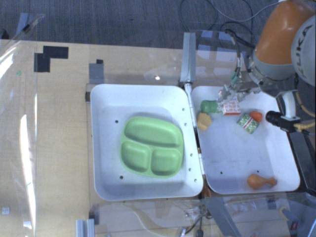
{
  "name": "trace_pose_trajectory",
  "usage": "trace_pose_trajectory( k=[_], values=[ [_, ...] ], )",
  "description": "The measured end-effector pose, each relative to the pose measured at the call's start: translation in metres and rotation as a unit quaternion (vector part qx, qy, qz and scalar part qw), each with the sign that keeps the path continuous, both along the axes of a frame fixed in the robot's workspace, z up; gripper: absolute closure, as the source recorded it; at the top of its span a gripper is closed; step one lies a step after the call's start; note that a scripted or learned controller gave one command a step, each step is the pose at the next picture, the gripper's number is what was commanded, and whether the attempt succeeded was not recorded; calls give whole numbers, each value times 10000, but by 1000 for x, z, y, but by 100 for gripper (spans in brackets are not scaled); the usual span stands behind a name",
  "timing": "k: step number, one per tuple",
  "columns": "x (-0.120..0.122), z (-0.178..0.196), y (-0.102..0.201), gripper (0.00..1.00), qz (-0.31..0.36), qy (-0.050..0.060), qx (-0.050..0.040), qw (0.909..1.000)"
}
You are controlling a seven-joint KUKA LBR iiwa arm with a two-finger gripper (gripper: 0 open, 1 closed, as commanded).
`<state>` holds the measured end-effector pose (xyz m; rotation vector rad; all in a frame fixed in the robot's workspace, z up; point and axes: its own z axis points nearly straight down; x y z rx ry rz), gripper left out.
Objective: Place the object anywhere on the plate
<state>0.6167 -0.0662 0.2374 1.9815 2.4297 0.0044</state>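
I cannot tell how the jaws [236, 89] stand above the small red-and-white packet [229, 106] in the right white bin [276, 181]; the green sectioned plate [152, 145] sits left, on a pale wooden worktop [49, 147].

Bright, even overhead light; white glare streaks cross the desk [49, 132] at the left, with a small hotspot near the top of the left bin [143, 95]; shadows stay soft; the picture is slightly soft throughout.

Part of the maker's name, the letters "UK", reads down the grey arm [302, 48] at the right edge. A small packet [230, 106] carries print too small to read.
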Motion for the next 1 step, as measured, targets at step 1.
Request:
trace_pose_trajectory(
  k=[1],
  values=[
    [-47, -53, 61, 100, 700, 17, 10, 9975]
  ],
)
